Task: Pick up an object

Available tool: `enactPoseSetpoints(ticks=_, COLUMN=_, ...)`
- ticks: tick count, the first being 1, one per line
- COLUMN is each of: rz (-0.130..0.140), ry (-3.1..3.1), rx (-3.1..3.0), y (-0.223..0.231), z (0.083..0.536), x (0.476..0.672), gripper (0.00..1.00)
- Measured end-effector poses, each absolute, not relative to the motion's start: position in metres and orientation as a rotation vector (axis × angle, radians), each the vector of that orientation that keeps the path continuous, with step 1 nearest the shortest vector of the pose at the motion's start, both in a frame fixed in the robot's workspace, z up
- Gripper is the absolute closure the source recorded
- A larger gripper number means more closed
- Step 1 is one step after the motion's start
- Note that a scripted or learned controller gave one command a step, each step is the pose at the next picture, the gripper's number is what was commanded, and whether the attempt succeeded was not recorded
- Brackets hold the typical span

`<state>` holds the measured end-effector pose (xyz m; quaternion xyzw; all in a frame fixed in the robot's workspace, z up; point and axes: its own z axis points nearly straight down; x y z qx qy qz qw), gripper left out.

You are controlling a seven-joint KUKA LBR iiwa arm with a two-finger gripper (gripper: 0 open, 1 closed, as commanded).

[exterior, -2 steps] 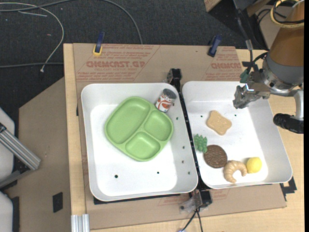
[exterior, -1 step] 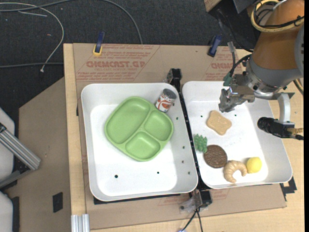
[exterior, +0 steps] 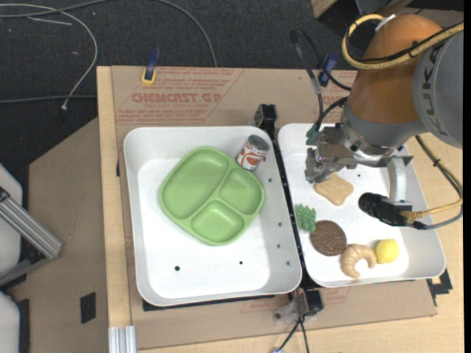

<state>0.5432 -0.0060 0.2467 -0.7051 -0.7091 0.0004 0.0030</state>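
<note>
Bread slice (exterior: 334, 190) lies in the right bin (exterior: 427, 259), just beneath the claw (exterior: 321, 169); whether the claw is wide or narrow cannot be told.

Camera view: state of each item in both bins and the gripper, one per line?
green divided plate: flat in left bin, nothing in its compartments
can: tipped on its side, by the plate's far edge
gripper: low in right bin, just above the bread slice
bread slice: lying flat
broccoli piece: beside the round brown patty
round brown patty: flat
croissant: touching the lemon
lemon: resting near bin edge
</note>
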Motion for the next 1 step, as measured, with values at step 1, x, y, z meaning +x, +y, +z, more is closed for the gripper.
enactPoseSetpoints(ticks=1, rz=0.001, ry=-2.224, rx=-2.211, y=0.0469, z=0.2373, x=0.5388, gripper=1.00)
